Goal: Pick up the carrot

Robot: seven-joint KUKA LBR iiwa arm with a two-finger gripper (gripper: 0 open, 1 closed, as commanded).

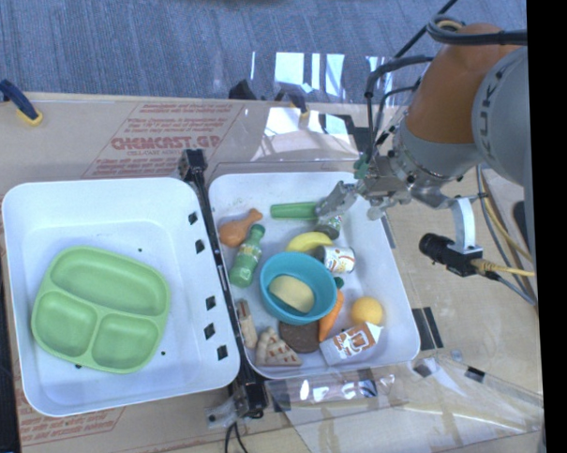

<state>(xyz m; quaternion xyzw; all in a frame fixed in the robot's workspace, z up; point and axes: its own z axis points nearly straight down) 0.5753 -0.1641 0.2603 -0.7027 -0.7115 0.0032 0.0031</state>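
Note:
The carrot point(332, 316) is an orange sliver in the right bin point(384, 263), wedged against the lower right side of a blue bowl point(283, 268) and partly hidden by it. My gripper point(332, 206) hangs over the bin's upper part, near the right end of a green cucumber point(293, 210) and just above a banana point(308, 239). It is well above and apart from the carrot. Nothing shows in its grasp.
Crowding the right bin are a drumstick point(239, 228), a green bottle point(246, 257), a small can point(339, 259), an orange fruit point(367, 310), a carton point(350, 342), a brown cookie point(300, 336) and a waffle piece point(269, 348). The left bin point(39, 213) holds a green divided plate point(99, 309).

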